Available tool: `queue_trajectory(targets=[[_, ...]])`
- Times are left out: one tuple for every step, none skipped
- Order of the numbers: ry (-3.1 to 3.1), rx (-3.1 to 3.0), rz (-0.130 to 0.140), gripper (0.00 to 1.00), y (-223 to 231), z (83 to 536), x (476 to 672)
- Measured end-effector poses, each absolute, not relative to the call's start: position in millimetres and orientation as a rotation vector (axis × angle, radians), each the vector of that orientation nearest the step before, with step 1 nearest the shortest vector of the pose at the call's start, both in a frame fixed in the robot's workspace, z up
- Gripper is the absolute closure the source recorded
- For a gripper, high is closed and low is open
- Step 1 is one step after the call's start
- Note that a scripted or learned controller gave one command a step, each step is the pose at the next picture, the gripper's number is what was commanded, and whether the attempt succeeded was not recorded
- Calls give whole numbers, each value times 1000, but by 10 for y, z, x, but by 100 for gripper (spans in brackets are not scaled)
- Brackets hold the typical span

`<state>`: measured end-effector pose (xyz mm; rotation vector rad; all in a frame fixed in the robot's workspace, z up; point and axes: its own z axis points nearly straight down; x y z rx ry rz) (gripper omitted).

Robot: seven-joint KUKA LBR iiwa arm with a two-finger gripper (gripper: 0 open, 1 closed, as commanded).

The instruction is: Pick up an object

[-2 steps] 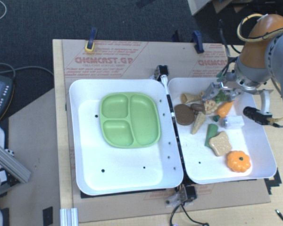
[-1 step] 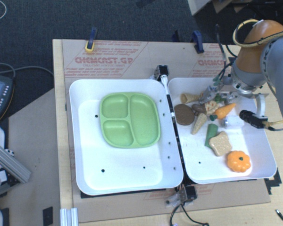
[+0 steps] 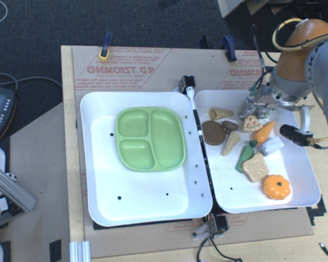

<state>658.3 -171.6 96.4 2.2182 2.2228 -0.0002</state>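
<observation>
A wooden bench (image 3: 153, 64) carries two shallow white bins side by side, seen from above at a slant. The left bin (image 3: 98, 195) holds a pale green divided plate (image 3: 151, 138), lying flat toward the bin's far half. The right bin (image 3: 229, 195) holds a scatter of toy food. The grey robot arm (image 3: 311, 53), with its orange band, reaches in from the right and hangs over the far right corner of that bin. Its gripper (image 3: 255, 111) points down among the food, just above or touching a small tan piece (image 3: 251, 123); whether the fingers are spread or closed cannot be told from this angle, as the wrist hides them. Near the bin's middle lies a brown round piece (image 3: 212, 132), with a pale wedge (image 3: 230, 142) beside it and a beige shell-like piece (image 3: 221, 113) farther back. A green piece (image 3: 245, 157) lies next to a slice of toast (image 3: 255, 168). An orange pumpkin (image 3: 276, 186) sits at the near right. A carrot (image 3: 264, 131) lies slanted just right of the gripper. Blue clamps (image 3: 228, 47) grip the bench's far edge.
</observation>
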Motion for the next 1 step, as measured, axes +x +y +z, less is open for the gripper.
queue_trajectory(targets=[[2218, 2216, 5, 100, -1654, 1442, 6549]])
